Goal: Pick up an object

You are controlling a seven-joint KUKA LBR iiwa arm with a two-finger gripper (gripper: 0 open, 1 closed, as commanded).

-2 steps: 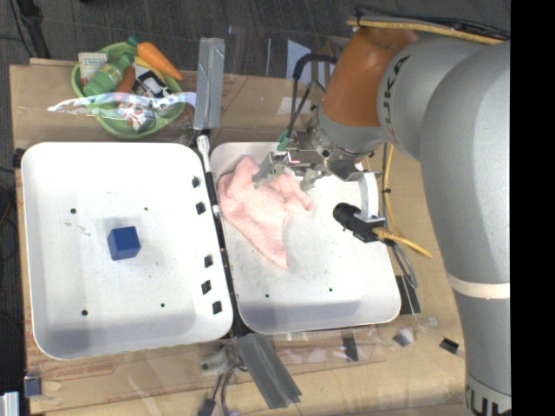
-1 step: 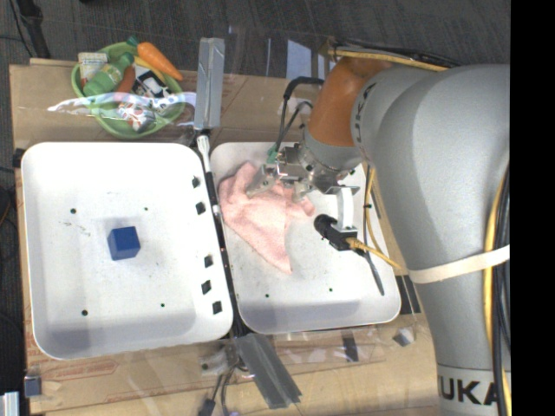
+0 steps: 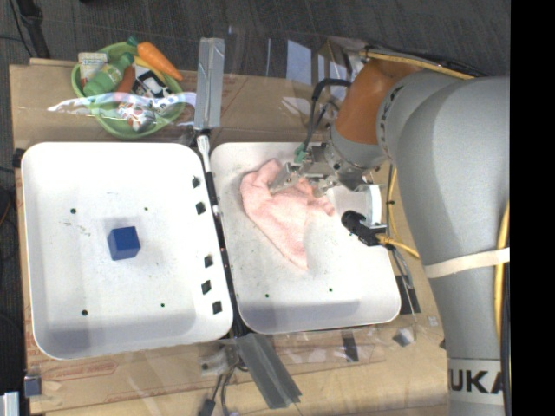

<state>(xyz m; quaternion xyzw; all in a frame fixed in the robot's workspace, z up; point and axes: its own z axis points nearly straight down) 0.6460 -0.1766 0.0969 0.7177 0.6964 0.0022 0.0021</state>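
A soft, crumpled pink cloth is lying in the right bin, toward its far edge. The metal tool is pressing down on the cloth's upper folds; whether it is gripping the fabric I cannot tell. A small hard blue cube is sitting in the smooth white left bin. A green bowl of toy vegetables is resting at the surface's far left corner.

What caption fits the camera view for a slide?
Gripper over pink cloth in right bin; blue cube in left bin.
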